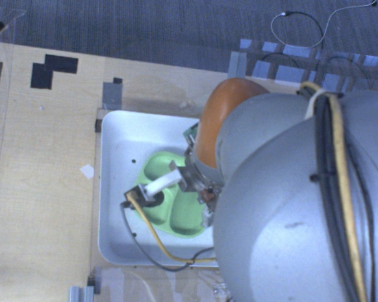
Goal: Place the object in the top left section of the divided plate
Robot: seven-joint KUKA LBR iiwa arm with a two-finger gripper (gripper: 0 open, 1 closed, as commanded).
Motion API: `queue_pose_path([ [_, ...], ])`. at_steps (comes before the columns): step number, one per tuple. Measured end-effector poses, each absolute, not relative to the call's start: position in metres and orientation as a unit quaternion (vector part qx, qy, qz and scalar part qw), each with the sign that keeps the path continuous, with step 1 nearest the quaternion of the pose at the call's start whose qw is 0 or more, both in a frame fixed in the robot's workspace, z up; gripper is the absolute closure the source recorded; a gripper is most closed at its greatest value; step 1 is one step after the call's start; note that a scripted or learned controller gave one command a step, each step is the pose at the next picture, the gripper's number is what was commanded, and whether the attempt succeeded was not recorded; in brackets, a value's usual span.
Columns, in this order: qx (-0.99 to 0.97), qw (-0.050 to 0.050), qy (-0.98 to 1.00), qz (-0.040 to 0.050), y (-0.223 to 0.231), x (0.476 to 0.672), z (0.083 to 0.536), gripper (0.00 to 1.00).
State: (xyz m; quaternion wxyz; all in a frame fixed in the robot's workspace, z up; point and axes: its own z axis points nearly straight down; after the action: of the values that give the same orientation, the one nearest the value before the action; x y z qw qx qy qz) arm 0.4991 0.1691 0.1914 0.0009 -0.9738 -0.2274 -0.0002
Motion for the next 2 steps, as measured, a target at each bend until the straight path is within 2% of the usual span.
queue_pose_path([
  [1, -0.981, 0.001, -0.193, -0.0019, 0.219, 0.512, 0.251, 0.0],
  [2, -0.982, 0.0, -0.19, 0.0001, 0.216, 0.487, 0.179, 0.0],
])
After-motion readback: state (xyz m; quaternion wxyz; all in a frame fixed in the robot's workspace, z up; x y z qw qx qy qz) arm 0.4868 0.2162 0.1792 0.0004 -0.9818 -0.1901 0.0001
